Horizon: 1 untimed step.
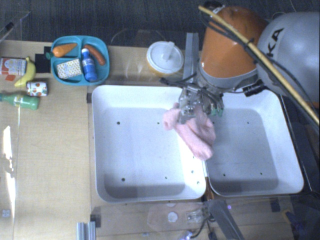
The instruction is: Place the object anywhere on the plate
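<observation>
The jaws (196, 108) pinch the top of a pink cloth (195, 131), and the cloth hangs down from them. It dangles over the wall where the left bin (107, 134) and the right bin (280, 149) meet. The cloth's long side runs down and a bit to the right in the picture. The blue plate (103, 51) with toy food sits far off on the tabletop (45, 149), up and to the left. I think the arm must carry the cloth that way.

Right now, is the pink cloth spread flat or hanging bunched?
Bunched: the pink cloth hangs crumpled under the gripper, over the edge between both bins.
</observation>
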### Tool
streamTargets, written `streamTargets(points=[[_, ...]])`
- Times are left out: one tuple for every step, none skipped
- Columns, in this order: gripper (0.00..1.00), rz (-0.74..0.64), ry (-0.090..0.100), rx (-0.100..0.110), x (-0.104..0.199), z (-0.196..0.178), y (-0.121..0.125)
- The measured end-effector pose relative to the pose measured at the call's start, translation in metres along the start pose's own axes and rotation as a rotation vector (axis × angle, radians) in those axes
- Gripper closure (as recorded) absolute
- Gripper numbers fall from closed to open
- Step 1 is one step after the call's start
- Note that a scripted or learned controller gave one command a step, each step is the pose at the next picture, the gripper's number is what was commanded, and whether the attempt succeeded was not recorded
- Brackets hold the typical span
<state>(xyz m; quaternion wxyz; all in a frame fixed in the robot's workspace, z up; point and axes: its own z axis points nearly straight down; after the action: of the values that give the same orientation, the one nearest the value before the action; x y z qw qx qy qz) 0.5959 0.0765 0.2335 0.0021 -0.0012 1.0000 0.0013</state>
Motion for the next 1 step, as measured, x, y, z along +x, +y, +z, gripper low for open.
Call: streamTargets(points=[[1.00, -0.004, 0.002, 0.000, 0.0305, 0.0066, 0.0407]])
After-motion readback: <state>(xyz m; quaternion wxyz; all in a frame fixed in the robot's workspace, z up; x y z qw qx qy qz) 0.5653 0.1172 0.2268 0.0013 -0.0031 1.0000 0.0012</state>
